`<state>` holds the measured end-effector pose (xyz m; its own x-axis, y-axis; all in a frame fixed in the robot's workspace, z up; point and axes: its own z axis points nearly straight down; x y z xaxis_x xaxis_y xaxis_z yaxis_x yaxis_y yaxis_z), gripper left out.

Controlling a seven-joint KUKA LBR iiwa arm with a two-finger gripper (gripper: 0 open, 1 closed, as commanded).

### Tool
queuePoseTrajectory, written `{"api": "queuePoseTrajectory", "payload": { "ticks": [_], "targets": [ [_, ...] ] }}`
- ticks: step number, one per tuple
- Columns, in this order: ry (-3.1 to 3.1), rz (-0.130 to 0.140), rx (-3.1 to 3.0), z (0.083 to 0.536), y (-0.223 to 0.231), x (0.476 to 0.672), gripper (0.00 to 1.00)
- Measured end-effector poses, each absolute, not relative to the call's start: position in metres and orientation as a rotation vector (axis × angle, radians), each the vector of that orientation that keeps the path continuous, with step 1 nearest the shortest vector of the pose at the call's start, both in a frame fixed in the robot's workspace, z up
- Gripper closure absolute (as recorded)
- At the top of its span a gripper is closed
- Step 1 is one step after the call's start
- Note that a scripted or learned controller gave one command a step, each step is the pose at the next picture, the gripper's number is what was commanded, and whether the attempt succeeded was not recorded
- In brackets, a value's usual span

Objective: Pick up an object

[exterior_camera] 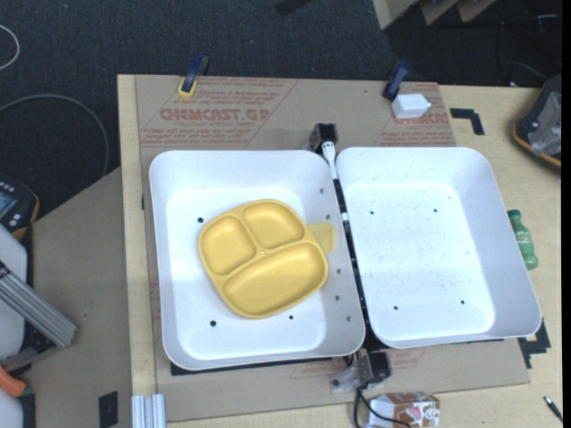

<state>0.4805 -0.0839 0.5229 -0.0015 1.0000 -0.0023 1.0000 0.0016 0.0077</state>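
There are two white bins side by side on a brown board (268, 110) with red letters on it. The left bin (169, 239) has a yellow plate (263, 257) lying flat in it, about in the middle. The plate has three parts: two small ones on the far side and one big one on the near side. It sits a bit turned, not straight with the bin walls. A small pale yellow bit (323, 234) pokes out at the plate's right edge, touching it. The right bin (428, 239) has little dark specks on its floor. A thin black strip (341, 208) runs between the two bins. On the far edge of the board there is a blue and yellow clip (190, 77) on the left and a blue clip with a white block (407, 101) on the right. A green thing (523, 237) sits just beside the right bin's right wall. I cannot tell if the claw is wide or narrow.
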Motion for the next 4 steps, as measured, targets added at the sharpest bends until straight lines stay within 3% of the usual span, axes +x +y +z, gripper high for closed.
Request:
{"api": "queuePoseTrajectory", "payload": {
  "ticks": [1, 2, 3, 4],
  "targets": [
    [2.225, -0.010, 2.229, 0.403, -0.082, 0.479, 1.00],
    [2.220, -0.010, 2.232, 0.312, -0.136, 0.510, 1.00],
    [2.215, -0.001, 2.224, 0.207, -0.228, 0.551, 1.00],
    [2.223, -0.006, 2.234, 0.081, -0.224, 0.481, 1.00]
  ]
}}
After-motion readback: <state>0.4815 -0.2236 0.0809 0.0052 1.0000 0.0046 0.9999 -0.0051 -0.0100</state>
